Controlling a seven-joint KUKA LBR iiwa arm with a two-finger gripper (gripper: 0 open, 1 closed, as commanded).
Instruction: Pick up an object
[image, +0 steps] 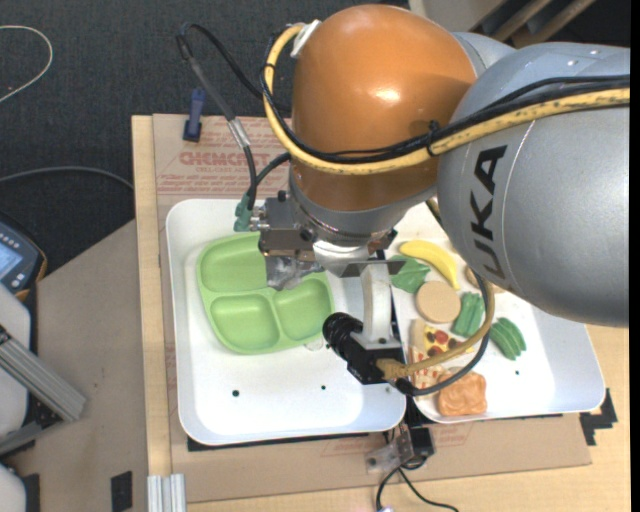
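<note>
At the near edge of the right bin (560, 395) lies an orange, crinkled toy food piece (463, 396), with a pizza slice (432, 348) just behind it, then a tan round disc (436, 300), green vegetable pieces (500, 335) to its right, and a yellow banana (432, 260) farthest back. In the left bin (200, 330) sits a light green divided tray (250, 295), three compartments, lying flat toward the bin's far half. The gripper (300, 265) hangs over the tray's right edge, near the divider between the bins, under the arm's big orange wrist; whether it is open or closed cannot be told, and nothing is seen held. The tray is the thing nearest below it, spreading to the left of the gripper; the toy foods lie to its right, beyond the divider. Its raised rim looks like the likeliest place to pinch.
</note>
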